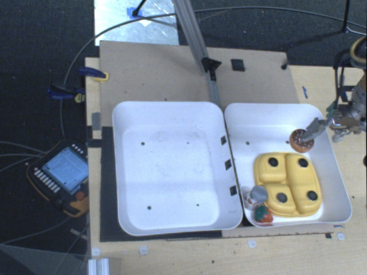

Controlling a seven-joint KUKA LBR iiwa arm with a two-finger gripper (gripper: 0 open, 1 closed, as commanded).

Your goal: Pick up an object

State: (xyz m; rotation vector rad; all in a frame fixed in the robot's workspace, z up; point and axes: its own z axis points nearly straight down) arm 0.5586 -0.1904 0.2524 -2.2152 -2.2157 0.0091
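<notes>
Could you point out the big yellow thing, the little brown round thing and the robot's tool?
yellow block (pixel 288 183), camera view, top face.
brown disc (pixel 299 140), camera view, its middle.
tool (pixel 312 132), camera view, its tip.

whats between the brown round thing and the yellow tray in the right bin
Bare white bin floor; the brown disc and yellow tray sit apart in the camera view.
</notes>
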